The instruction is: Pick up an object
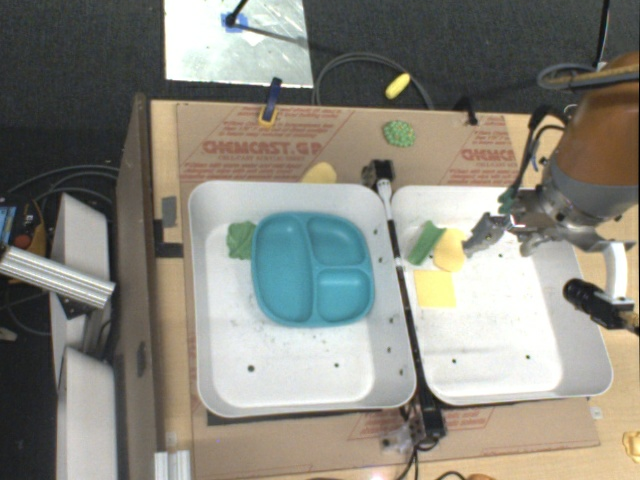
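Nearest me, the right bin holds a yellow square, then a yellow round piece touching a green block. Beside them my gripper hangs open, gripping nothing. Left bin holds a blue divided plate and green leaf.

Filmed by 1 fixed camera, set high over the bench and tilted down at a slant. Far enough back to take in both white bins: the left bin and the right bin beside it, plus the cardboard sheet beyond them and dark floor further back. Arm entering right of the bins.
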Controlling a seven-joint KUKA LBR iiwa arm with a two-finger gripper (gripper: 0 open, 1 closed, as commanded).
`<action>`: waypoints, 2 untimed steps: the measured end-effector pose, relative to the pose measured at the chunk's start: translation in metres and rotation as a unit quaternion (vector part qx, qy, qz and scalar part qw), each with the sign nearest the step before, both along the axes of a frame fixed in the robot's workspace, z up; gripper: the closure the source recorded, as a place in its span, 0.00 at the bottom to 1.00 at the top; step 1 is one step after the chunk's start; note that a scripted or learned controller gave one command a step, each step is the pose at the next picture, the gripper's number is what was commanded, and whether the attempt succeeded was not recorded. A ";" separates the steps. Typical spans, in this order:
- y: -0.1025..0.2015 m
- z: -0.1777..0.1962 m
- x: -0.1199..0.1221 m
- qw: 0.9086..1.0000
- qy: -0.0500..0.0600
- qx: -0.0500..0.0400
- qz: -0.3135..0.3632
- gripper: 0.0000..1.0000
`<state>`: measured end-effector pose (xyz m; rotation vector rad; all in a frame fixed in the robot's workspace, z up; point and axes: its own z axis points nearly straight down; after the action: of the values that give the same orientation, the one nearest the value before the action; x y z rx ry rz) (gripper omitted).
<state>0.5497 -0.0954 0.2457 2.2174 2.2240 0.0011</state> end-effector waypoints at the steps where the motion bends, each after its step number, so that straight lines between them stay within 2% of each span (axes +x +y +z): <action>1: 0.002 -0.077 0.034 1.000 0.002 0.000 0.002 0.00; 2: -0.002 -0.165 0.116 1.000 -0.002 0.000 0.002 0.00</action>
<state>0.6657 -0.0973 0.0808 2.2101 2.2269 0.0058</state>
